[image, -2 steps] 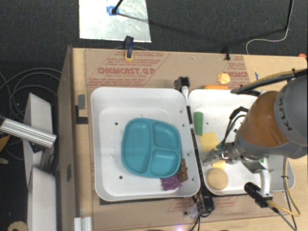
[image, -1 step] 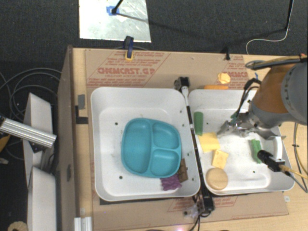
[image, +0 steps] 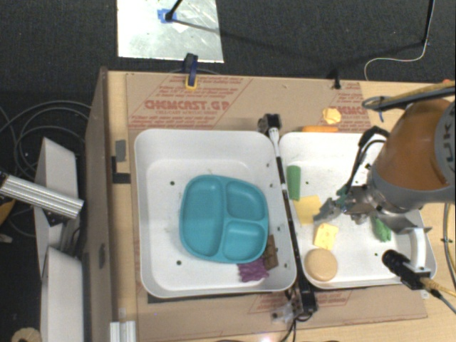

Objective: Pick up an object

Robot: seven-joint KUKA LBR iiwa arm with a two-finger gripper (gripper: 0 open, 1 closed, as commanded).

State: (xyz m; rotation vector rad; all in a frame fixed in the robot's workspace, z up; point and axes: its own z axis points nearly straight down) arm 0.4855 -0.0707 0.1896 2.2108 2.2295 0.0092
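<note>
1. The claw (image: 333, 209) hangs low in the right bin (image: 335, 148), just above the yellow pieces. I cannot tell its state; the tips blur together in the top-down view, and nothing shows between them.
2. Nearest the claw is a yellow slab (image: 309, 209), just to its left, and a smaller cheese wedge (image: 325, 235) right below. Either could be the pick target.
3. Farther out in the same bin: a green stick (image: 293, 181) along the left wall, a tan bun (image: 321, 265) at the near edge, and a green bit (image: 382, 229) tucked under the arm (image: 417, 155).
4. The left bin (image: 157, 155) holds a blue plate (image: 224, 219), with a purple lump (image: 251, 270) and a brown piece (image: 271, 251) at its lower right corner.
5. Step, as I judge it: approach, with the grasp not yet made.
6. The next move calls for centring over one yellow piece, dropping to the bin floor and squeezing. These flat pieces may slip away.
</note>
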